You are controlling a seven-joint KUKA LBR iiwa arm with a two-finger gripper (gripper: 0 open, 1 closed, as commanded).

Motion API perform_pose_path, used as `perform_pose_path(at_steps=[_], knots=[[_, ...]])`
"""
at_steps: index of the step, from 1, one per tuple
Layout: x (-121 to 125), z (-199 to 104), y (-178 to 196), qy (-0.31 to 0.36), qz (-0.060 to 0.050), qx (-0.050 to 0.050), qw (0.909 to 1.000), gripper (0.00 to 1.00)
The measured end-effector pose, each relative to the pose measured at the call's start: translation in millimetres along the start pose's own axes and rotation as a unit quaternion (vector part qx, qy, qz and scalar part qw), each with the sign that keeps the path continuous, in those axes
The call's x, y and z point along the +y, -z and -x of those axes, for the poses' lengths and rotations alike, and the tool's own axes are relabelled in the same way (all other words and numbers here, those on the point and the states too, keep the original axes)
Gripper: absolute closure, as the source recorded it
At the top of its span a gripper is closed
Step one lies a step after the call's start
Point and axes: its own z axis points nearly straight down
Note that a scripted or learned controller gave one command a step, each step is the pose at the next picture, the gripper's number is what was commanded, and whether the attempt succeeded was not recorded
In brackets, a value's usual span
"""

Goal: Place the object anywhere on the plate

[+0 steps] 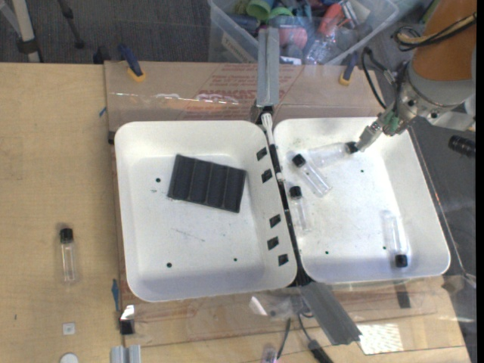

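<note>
A dark ribbed rectangular plate [207,183] lies flat in the left bin [136,278]. Several clear vials with black caps lie in the right bin [423,271]: one [327,156] near the back, one [313,175] crossing just below it, one [298,209] by the divider, and one [393,239] at the front right. My gripper [358,143] reaches down from the right at the back of the right bin. Its tip sits at the right end of the rear vial. Whether it touches that vial is unclear.
A clear tub of mixed colourful items [302,10] stands behind the bins. One more vial [67,252] lies on the wooden bench to the left of the bins. A black-tabbed divider [274,195] runs between the two bins.
</note>
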Motion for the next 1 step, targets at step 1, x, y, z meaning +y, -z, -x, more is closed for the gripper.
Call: perform_pose_path(at_steps=[1], knots=[[-57.2,-15.7,58.0,-0.344,-0.002,0.0,0.9389,1.0]])
